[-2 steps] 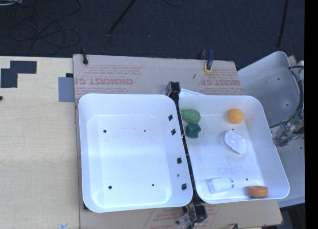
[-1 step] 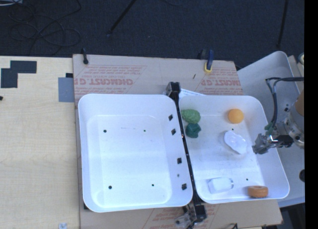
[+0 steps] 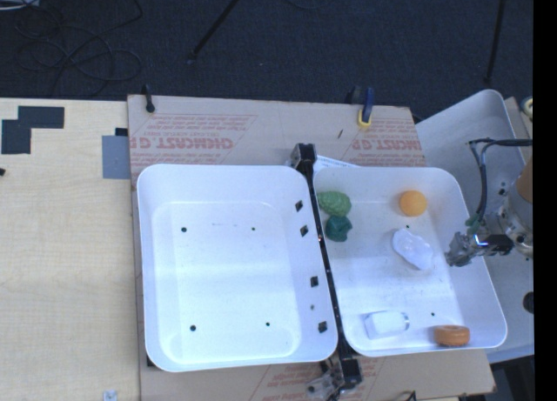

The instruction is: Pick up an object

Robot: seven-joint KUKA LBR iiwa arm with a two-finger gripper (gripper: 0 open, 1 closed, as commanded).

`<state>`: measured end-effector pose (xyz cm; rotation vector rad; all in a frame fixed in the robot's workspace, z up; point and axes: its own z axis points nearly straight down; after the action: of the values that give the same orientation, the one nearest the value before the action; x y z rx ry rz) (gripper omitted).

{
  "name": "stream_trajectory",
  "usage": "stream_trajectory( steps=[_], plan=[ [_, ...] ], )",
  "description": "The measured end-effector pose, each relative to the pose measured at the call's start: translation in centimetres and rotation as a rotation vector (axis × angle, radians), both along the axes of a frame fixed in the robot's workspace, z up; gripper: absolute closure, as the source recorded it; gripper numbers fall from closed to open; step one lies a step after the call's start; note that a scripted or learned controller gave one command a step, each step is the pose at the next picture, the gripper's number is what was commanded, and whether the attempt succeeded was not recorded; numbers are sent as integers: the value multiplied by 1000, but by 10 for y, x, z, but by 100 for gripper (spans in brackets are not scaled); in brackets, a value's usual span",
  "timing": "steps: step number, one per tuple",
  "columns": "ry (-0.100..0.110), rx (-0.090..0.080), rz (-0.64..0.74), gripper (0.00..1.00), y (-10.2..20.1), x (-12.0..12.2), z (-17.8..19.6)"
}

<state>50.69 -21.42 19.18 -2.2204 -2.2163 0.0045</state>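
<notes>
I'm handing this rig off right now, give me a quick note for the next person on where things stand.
Gripper: low at the right bin's right edge; nothing seen held.
In the right bin: orange ball, light green lump touching a dark green one, white object nearest the gripper, white block, orange piece.
Done: nothing lifted.
Left: grasp and lift one object.

Red print on cardboard sheet (image 3: 261,125) behind the bins (upside down, repeated) — letters too blurred to read reliably.
</notes>
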Motion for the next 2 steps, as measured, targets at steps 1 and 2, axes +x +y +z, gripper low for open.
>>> stream_trajectory(
  steps=[1,2],
  plan=[
    [0,1,3,100,5,22,-30],
    [-2,0,0,0,5,21,-28]
  ],
)
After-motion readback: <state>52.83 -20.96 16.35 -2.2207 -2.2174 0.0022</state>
